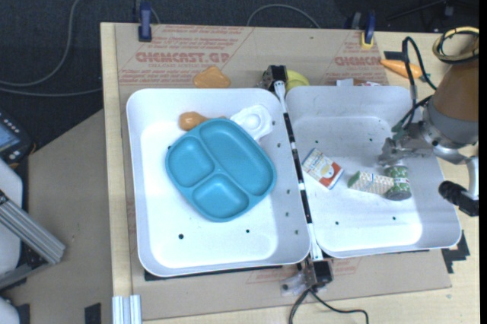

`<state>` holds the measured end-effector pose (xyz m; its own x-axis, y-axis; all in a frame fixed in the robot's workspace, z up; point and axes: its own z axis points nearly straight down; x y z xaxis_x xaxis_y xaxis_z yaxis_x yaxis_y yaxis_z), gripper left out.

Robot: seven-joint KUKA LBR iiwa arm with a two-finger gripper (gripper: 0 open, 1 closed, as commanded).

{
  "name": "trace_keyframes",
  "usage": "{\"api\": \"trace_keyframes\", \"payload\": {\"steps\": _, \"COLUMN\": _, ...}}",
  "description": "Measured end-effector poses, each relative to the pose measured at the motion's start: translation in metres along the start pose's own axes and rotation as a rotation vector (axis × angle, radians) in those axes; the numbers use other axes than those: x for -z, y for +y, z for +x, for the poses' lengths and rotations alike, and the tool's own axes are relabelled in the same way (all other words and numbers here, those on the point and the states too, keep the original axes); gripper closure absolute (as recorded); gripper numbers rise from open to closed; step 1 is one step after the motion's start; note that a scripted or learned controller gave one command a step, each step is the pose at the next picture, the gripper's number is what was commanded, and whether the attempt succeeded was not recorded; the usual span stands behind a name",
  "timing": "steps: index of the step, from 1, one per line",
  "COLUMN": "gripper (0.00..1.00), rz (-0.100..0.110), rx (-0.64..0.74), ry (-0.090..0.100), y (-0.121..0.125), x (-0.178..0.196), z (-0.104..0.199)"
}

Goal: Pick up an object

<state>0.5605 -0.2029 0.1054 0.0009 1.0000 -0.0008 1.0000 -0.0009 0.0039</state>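
**End effector low over the right bin's crumpled packet**

In the right bin (358, 235), a crumpled, clear-and-green wrapped packet (380, 184) lies right of centre on the white floor. Just left of it, apart from it, a small white carton with red and orange print (321, 168) lies tilted. These are the loose objects in this bin.

The end effector (396, 149) sits just above and to the right of the packet, near the bin's right side, hanging from the grey arm (456, 98) that enters from the right with its orange band above the wrist. Its metal tip is close to the packet's upper end, but nothing can be seen between the fingers, and whether it is released or clenched cannot be told from this angle.

The left bin (152, 239) holds a blue divided plate (221, 169) lying flat near its middle, with three compartments. A small orange object (192, 119) rests at the plate's upper left edge, and a white round piece (253, 119) touches its upper right edge.

Behind the bins, on the bench (122, 163), an orange lump (211, 77) lies beyond the left bin's far rim, and a yellow object (295, 79) sits near the join between the bins. Two blue clamps (144, 20) grip the far edge of the bench. Cables trail over the dark floor (46, 3) beyond.
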Motion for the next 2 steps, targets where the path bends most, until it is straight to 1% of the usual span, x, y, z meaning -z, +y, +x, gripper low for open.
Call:
{"api": "trace_keyframes", "payload": {"steps": 1, "gripper": 0.0, "rz": 0.001, "rx": 0.0, "ry": 0.001, "y": 0.0, "x": -0.001, "z": 0.0}}
{"api": "trace_keyframes", "payload": {"steps": 2, "gripper": 0.0, "rz": 0.009, "rx": -0.001, "ry": 0.003, "y": -0.035, "x": -0.022, "z": 0.002}}
